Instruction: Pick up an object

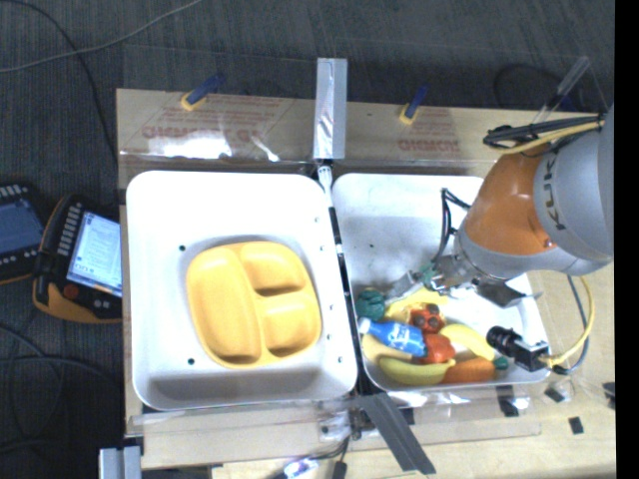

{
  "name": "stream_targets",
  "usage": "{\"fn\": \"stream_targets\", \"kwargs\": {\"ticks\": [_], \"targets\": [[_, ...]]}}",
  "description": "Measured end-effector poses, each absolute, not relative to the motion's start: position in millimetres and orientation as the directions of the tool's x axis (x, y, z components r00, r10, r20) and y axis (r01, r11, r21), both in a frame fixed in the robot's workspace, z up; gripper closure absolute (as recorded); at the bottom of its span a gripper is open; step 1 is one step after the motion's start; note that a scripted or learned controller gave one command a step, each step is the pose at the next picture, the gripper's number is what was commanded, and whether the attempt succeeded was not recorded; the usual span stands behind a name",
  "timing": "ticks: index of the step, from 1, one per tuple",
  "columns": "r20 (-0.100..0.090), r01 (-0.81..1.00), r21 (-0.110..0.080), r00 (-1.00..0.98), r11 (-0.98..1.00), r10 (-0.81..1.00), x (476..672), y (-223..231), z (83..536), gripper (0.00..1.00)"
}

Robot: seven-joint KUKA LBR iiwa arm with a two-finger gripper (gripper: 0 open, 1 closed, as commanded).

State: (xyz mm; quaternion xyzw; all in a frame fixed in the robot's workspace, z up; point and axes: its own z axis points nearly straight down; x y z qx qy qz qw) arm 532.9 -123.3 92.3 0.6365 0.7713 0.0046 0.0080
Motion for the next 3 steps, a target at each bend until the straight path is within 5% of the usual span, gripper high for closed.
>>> {"fn": "stream_targets", "kwargs": {"ticks": [1, 2, 3], "targets": [[0.002, 0.956, -0.001, -0.294, 0.294, 0.956, 521.5, -113.3, 145.0, 0.0], [-0.023, 0.912, 0.035, -0.409, 0.41, 0.912, 496.3, -104.5, 97.7, 0.0], [-0.019, 0.911, 0.035, -0.41, 0.411, 0.912, 496.8, -102.4, 105.4, 1.0]]}}
